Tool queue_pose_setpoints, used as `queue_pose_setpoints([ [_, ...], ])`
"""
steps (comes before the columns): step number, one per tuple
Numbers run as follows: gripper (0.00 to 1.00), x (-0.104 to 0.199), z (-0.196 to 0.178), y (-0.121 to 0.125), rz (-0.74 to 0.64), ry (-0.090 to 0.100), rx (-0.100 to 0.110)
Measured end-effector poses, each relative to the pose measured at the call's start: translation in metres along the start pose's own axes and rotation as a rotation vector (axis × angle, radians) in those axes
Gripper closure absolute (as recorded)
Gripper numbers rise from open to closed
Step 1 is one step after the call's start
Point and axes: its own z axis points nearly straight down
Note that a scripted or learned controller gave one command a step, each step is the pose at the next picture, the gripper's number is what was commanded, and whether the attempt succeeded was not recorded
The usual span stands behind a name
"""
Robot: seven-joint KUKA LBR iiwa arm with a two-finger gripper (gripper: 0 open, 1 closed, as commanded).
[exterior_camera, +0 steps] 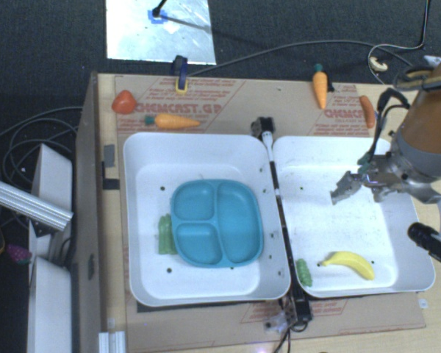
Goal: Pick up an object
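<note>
- The jaws (347, 190) hang above the right bin (397, 285); whether they are apart cannot be told.
- The banana (347, 263) lies nearer; a straight descent would likely miss it.

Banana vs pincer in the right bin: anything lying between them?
Nothing. In the camera view, the stretch between the pincer and the banana is bare white floor of the right bin. The small green piece sits off to the banana's left.
</note>
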Motion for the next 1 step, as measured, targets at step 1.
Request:
queue_pose_setpoints([
  [1,0.0,-0.0575,0.0731,-0.0122,0.004,-0.001,0.003],
])
